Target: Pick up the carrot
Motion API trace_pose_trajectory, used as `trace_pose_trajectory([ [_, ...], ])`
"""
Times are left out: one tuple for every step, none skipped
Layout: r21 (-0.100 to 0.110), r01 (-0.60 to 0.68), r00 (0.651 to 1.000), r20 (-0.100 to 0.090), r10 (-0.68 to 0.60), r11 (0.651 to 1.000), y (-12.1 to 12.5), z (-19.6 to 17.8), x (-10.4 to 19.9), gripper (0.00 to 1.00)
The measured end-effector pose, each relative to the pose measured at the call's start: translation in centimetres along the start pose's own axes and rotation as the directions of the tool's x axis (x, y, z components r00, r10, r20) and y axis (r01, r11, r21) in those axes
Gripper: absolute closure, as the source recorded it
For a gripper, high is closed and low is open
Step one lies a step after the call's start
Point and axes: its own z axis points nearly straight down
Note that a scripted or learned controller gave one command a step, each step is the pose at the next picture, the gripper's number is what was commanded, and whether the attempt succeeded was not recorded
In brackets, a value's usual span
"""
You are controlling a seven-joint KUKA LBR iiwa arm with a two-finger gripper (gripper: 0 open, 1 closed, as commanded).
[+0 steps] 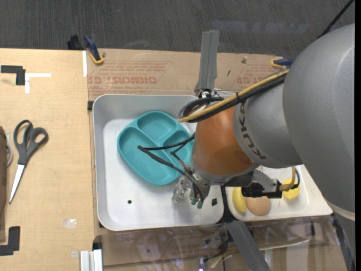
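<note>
Nearest the lens you have the grey arm (316,100), which covers most of the right half of the view. Its orange band (217,145) sits above the wrist.

Findings, left to right:

- Scissors (25,145) lie on the wooden surface (51,208), well apart from both bins and untouched.
- The left bin (98,168) holds a teal divided plate (149,145) lying flat toward the far side. Black cables (158,154) from the wrist cross over the plate.
- The gripper (189,195) is low over the near right corner of the left bin, just beside the plate's near edge. You cannot tell from this slant whether it is released or clenched, and nothing can be made out in its grasp.
- The right bin (316,205) is largely covered by the arm. At its near edge you can see a yellow item (239,201) touching a tan rounded item (259,207), and another yellow piece (291,189) further right.

Carrot: its position cannot be confirmed. It is most likely hidden beneath the arm or wrist.

Progress, as a judgement: the arm is down at bin level, so an approach or grasp attempt is in hand. No capture is evidenced. Treat the pick, the lift and the confirmation of hold as all outstanding.
</note>
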Motion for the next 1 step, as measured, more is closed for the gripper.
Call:
trace_pose_trajectory([
  [0.000, -0.472, 0.882, 0.002, 0.472, 0.882, 4.95, -8.99, 2.26, 1.00],
])
